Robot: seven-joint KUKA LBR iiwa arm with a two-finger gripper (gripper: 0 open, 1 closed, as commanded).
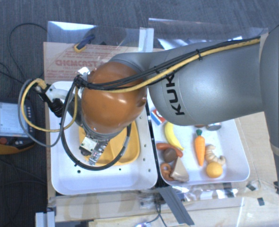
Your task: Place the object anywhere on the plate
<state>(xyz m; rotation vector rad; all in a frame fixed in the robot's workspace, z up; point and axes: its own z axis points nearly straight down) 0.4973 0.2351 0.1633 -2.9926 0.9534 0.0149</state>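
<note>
A yellow plate (134, 144) lies in the left white bin (68, 181), largely covered by the arm's orange wrist band (112, 100). My gripper (94, 151) hangs low over the plate's left part, seen from above. Its body hides whatever is under it, so I cannot tell if it holds an object. No loose object shows on the bare part of the plate.
The right bin (239, 170) holds a banana (172, 136), a carrot (199, 147), an orange fruit (214, 170), a pale knobbly piece (210, 152), a brown wedge (179, 172) and dark brown items (167, 151). Yellow and black cables (64, 122) loop over the left bin.
</note>
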